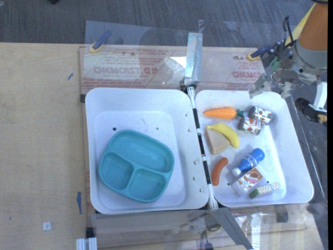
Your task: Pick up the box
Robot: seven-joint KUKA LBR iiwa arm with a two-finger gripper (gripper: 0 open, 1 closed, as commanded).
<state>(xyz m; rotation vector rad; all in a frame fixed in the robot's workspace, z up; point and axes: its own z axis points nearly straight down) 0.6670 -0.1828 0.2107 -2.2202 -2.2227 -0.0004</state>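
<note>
Hovering over the right bin's [299, 189] far corner, the metal gripper [270, 87] spreads its fingers, well apart from the small printed cardboard box [247, 180].

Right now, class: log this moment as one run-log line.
arm: above right bin's far corner | box: lying in right bin, untouched | left bin: teal tray

Lab rig: my arm [315, 27] over a plywood bench [36, 139], two white bins [99, 103], toy food, carpet [156, 4] past the bench's far edge.
</note>
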